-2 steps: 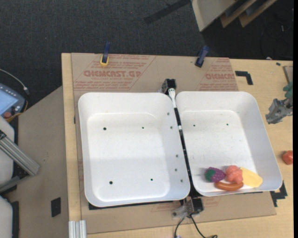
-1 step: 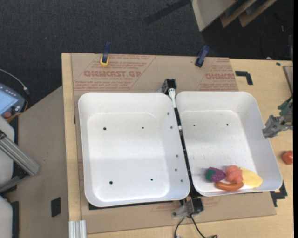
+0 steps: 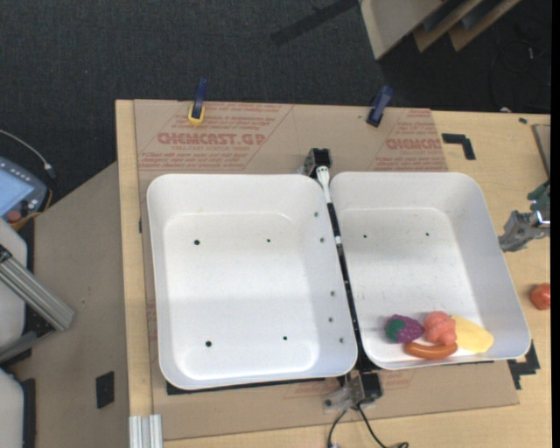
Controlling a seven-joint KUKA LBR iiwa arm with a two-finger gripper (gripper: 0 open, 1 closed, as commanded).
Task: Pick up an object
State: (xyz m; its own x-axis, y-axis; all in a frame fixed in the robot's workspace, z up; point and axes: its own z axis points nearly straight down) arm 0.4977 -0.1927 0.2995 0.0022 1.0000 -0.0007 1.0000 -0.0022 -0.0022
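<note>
At the near edge of the bench, I see a small clip [image 3: 362,386] with a cable trailing off it, sitting at the seam between the two bins. Just past it is the right bin [image 3: 490,254], and the task objects are bunched in its near right corner: a purple toy [image 3: 403,328], a pink-red toy [image 3: 440,325], a yellow toy [image 3: 475,337] and an orange sausage-shaped toy [image 3: 430,350], all touching or nearly so. The left bin [image 3: 162,262] shows a few small dark holes in its floor. A black strip [image 3: 339,262] runs between the bins.

Gripper [image 3: 523,227]: grey metal at the right edge, outside the right bin's rim and well apart from the toys. I can't tell whether it is apart or together, and I see nothing held. An orange bit [image 3: 541,297] sits near it at the frame edge; I can't identify it.

Both bins rest on a brown paper-faced board [image 3: 262,131]. Red print on its far part reads "CHEMCAST GP", once behind each bin, the right one partly cut off. A second clip [image 3: 318,162] sits at the far end of the seam. A blue and yellow clamp [image 3: 199,102] and a blue clamp [image 3: 380,105] grip the board's far edge.

Room: dark carpet [image 3: 131,44] beyond, an aluminium rail [image 3: 35,289] and a blue screen [image 3: 13,188] at left, pale boards [image 3: 437,22] at the far right.
</note>
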